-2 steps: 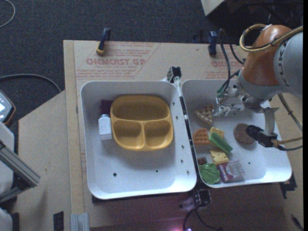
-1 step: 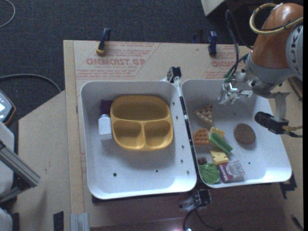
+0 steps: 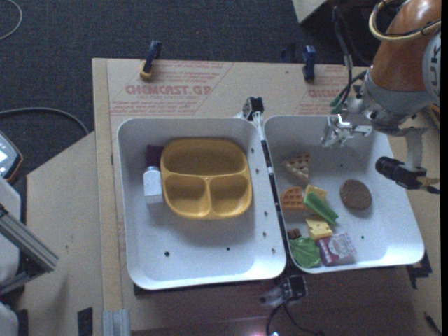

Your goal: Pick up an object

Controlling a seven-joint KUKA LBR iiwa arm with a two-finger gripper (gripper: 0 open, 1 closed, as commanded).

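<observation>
Across the bench two shallow white bins sit side by side on a board printed with red lettering. Left bin (image 3: 140,257): a yellow three-compartment tray (image 3: 206,177), smooth and moulded with rounded corners, occupies the centre; a small white bottle (image 3: 152,185) stands touching its left edge, with a dark purple item (image 3: 155,152) just behind the bottle. Right bin (image 3: 392,240): a cluster of small toy-food pieces lies along the left half. A waffle-textured wedge (image 3: 298,166) sits farthest back; a round orange waffle piece (image 3: 292,198) lies nearer, touching a yellow block (image 3: 315,192) and a green strip (image 3: 321,208). Further forward are a holed yellow cheese piece (image 3: 320,228), a small dark brown cube (image 3: 295,234), a green leaf-shaped piece (image 3: 306,252) and a reddish printed packet (image 3: 340,249). A flat, round brown patty (image 3: 355,194) lies apart from the cluster, toward the bin's right. Two clamps, blue and yellow (image 3: 150,59) and blue (image 3: 309,60), grip the board's far edge. The gripper (image 3: 339,133) hangs over the back of the right bin, above bare floor, with nothing between its metal fingers; whether they are spread or closed cannot be determined at this resolution. The wedge lies nearest, to its front-left; the patty lies forward of it; both are clear of it. The arm's orange band (image 3: 413,30) sits above the bin's far right corner.
</observation>
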